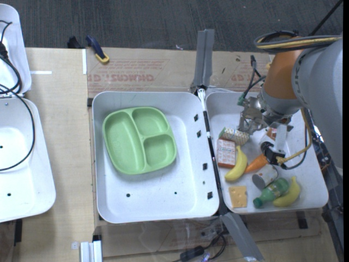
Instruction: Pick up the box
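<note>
At the far left of my frame I see white moulded trays (22,162) with a black cable (16,119) looping over them. Just right of them, at the upper left on the cardboard sheet (142,72), lies a small blue and yellow clamp (97,49).

The left bin (109,201) sits at centre frame and holds a green divided plate (140,140), lying flat in its upper left part.

Right of the grey divider post (205,59) comes the right bin (311,192). Along its left side I see the box (226,152), a small red and white carton lying flat beside the bin's left wall. Just above it rests a pale speckled block (235,135). A yellow banana (237,166) touches the box's right edge, with an orange carrot (255,164) beside that. Lower down lies a flat tan cracker-like square (238,196), then a green bottle (270,192) on its side and a second banana (288,194) curving around it.

At the upper right, the arm (305,75) reaches in, orange band above the wrist. The gripper (249,123) hangs over the upper middle of the right bin, just right of the speckled block and above the box, not touching the box. I cannot tell how its claw is set from this angle.
</note>
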`<state>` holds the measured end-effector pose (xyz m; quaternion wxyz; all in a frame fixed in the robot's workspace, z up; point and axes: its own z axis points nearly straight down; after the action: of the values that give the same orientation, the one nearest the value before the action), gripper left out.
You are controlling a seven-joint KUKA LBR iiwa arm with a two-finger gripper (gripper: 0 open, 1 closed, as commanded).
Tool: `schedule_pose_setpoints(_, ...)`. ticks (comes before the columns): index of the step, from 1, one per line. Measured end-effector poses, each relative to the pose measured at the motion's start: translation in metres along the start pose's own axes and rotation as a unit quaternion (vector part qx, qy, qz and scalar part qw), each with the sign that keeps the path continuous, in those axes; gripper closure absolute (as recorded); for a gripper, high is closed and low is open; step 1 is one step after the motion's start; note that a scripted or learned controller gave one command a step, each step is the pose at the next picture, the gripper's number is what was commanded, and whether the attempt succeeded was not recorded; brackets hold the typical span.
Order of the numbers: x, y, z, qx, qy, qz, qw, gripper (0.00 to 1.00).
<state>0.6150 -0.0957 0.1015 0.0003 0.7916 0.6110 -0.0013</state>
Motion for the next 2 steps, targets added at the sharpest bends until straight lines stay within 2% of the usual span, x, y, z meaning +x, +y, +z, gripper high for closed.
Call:
schedule_pose_setpoints(1,0.041,-0.016,-0.09,0.0,0.0,0.079,0.9969,1.0)
schedule_pose_setpoints(2,0.029,-0.009,-0.134,0.0,0.0,0.078,0.9969,1.0)
